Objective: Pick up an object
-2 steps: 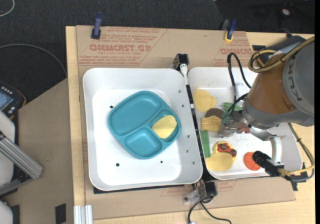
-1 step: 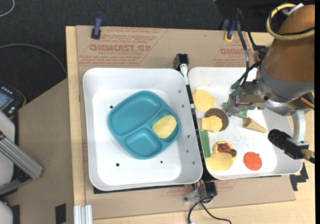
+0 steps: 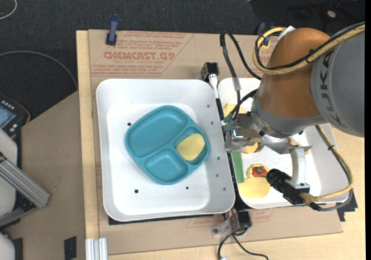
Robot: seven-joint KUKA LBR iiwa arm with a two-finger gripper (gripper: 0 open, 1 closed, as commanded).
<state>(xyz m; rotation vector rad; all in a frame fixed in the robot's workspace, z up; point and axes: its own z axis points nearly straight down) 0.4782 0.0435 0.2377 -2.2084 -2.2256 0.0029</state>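
A teal divided plate (image 3: pixel 164 142) lies in the left bin (image 3: pixel 116 102), with a pale yellow round piece (image 3: pixel 191 146) in its right compartment. My gripper (image 3: pixel 250 144) is low over the left side of the right bin (image 3: pixel 329 166), mostly hidden under the orange wrist band. Beneath it a small yellowish object (image 3: pixel 251 148) peeks out. A pale yellow object with a red spot (image 3: pixel 255 182) lies in the front left of that bin. Another yellow item (image 3: pixel 230 109) shows behind the wrist, near the bin's left wall.
The arm covers most of the right bin. A green strip (image 3: pixel 236 167) runs along the right bin's left wall. Cardboard with red print (image 3: pixel 139 53) lies behind the bins, with a small blue object (image 3: pixel 112 30) on its far edge.
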